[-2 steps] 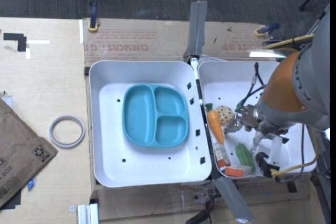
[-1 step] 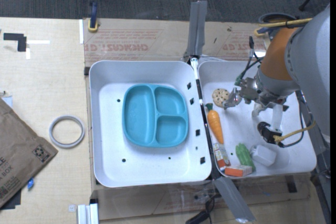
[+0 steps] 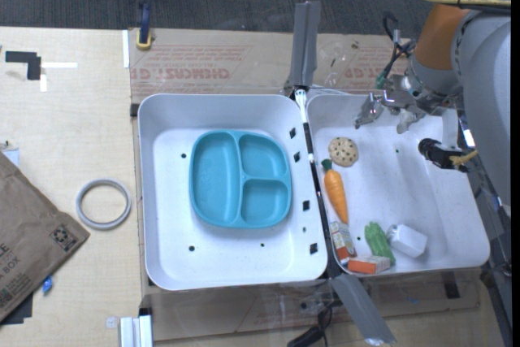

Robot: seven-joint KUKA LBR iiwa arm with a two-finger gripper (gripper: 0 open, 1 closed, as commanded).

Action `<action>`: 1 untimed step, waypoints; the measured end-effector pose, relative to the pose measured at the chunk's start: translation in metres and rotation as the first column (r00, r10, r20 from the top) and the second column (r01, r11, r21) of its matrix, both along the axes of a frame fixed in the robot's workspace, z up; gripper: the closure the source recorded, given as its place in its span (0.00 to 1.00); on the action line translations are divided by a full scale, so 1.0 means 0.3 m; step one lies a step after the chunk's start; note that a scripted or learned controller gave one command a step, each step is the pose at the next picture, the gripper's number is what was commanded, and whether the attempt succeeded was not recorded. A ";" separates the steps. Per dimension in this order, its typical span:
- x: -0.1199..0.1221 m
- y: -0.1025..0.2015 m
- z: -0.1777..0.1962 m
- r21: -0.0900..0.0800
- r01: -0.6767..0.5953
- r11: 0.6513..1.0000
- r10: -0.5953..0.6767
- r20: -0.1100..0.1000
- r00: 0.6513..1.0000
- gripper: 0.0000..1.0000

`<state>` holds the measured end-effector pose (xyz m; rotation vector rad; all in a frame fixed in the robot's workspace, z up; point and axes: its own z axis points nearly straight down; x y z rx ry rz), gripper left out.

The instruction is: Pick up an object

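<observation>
You see the pincer (image 3: 390,111) with fingers spread apart, holding nothing, above the right bin's (image 3: 443,211) far edge, while the cookie (image 3: 343,150), carrot (image 3: 336,195) and green vegetable (image 3: 378,241) lie on that bin's floor.

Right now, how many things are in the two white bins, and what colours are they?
Blue: 1, the divided plate
Orange: 1, the carrot
Tan: 1, the cookie
Green: 1, the green vegetable
White: 1, the white bottle
Red and white: 1, the small packet
Orange-red: 1, the orange-red piece
Total: 7
</observation>
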<state>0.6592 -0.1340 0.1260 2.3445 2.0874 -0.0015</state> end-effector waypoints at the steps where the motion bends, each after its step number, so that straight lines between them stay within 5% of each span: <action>1: -0.164 0.132 -0.110 0.002 0.028 1.000 -0.028 -0.001 1.000 0.00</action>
